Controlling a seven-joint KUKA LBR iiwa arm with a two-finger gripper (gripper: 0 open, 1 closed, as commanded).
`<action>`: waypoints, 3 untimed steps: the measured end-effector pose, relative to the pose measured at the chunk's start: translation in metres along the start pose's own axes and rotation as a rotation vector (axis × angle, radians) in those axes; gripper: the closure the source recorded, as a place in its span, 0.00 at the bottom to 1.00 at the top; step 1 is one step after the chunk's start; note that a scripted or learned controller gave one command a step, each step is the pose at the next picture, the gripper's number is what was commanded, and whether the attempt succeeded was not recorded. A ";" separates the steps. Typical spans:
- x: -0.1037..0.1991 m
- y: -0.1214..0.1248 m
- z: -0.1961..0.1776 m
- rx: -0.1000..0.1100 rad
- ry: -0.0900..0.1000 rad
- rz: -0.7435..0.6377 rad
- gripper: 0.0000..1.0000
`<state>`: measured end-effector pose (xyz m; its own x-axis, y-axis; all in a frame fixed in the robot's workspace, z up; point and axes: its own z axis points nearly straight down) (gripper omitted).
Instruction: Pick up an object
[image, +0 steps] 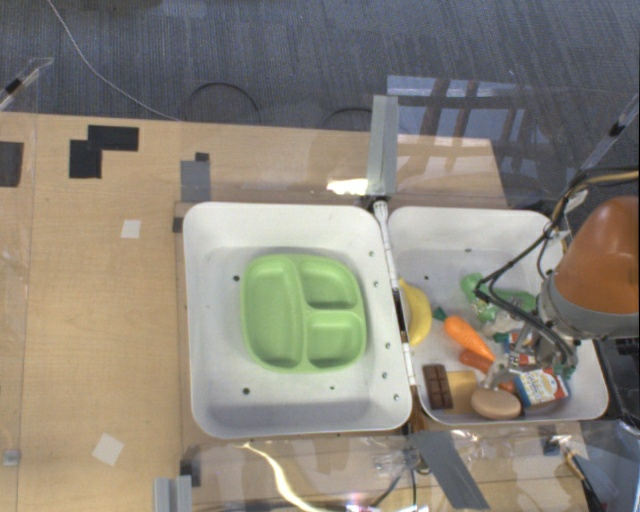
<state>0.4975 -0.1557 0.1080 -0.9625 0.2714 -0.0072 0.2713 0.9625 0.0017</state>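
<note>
The right bin (450, 235) holds several small items: a yellow banana (419, 313) at its left wall, an orange carrot (468, 338), a green item (488, 293), a brown chocolate bar (436, 386), a tan round biscuit (495, 404) and a small printed carton (546, 386). My gripper (512, 358) hangs low over the front right of this bin, just right of the carrot and above the biscuit and carton. The wrist and its cables hide part of the items beneath. Nothing is visibly held.
The left bin (215, 390) carries a light green divided plate (303, 311) at its middle. A metal divider (395, 300) separates the two bins. The arm's orange band (603, 262) sits over the right bin's right edge. Wooden bench top (90, 330) spreads to the left.
</note>
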 end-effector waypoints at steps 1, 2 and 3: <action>0.017 0.047 0.016 -0.001 -0.015 0.028 0.00; 0.014 0.069 0.016 0.000 -0.015 -0.026 0.00; -0.041 0.076 0.017 0.000 -0.010 -0.269 0.00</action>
<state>0.5578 -0.0940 0.0909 -0.9998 0.0062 -0.0175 0.0062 1.0000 -0.0019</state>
